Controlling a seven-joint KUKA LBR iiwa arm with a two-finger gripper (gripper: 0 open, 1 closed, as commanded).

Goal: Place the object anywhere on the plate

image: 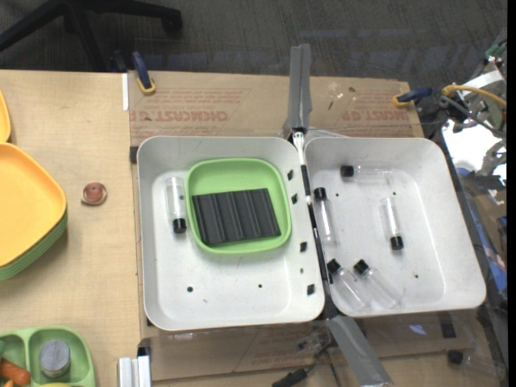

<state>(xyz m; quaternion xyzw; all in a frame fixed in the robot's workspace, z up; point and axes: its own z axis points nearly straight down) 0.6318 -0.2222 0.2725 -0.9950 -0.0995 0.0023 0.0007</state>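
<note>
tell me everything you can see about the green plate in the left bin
The green plate is a light green, squarish dish with rounded corners and a raised rim, plastic by its look. It lies flat and upright in the upper middle of the left bin. A dark grey ribbed slab rests on its floor, covering most of it and tilted slightly. A clear vial with a black cap lies just beside its left rim, on the bin floor; whether they touch is unclear.
</note>
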